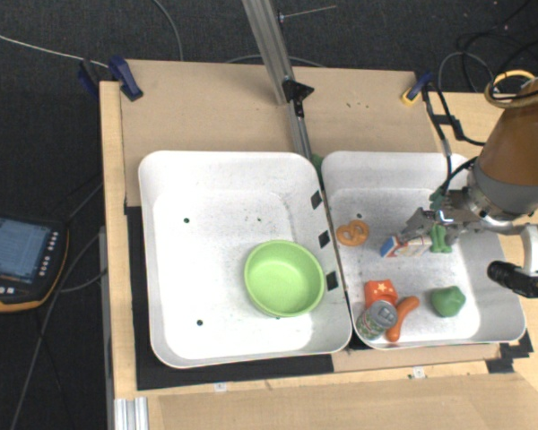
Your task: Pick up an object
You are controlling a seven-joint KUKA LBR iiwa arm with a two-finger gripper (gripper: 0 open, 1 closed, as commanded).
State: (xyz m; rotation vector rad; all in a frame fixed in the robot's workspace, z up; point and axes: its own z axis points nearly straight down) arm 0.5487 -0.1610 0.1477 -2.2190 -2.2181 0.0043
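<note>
The tabletop (215, 106) carries two white bins: the left bin (206, 195) holds one green bowl (284, 278), and the right bin (377, 173) holds six small items, namely one pretzel-like piece, one red-white-blue object (402, 245), one orange block, one can, one orange stick and one green lump. The step in hand is judged to be the grasp approach, with the pincer (428, 231) low in the right bin, touching or just beside the red-white-blue object. Whether the pincer is spread or pressed together cannot be told; the next move calls for closing on that object and lifting straight up.

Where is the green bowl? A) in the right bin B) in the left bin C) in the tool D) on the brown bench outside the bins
B: the green bowl sits by itself on the floor of the left bin, near the wall it shares with the right bin.
</note>
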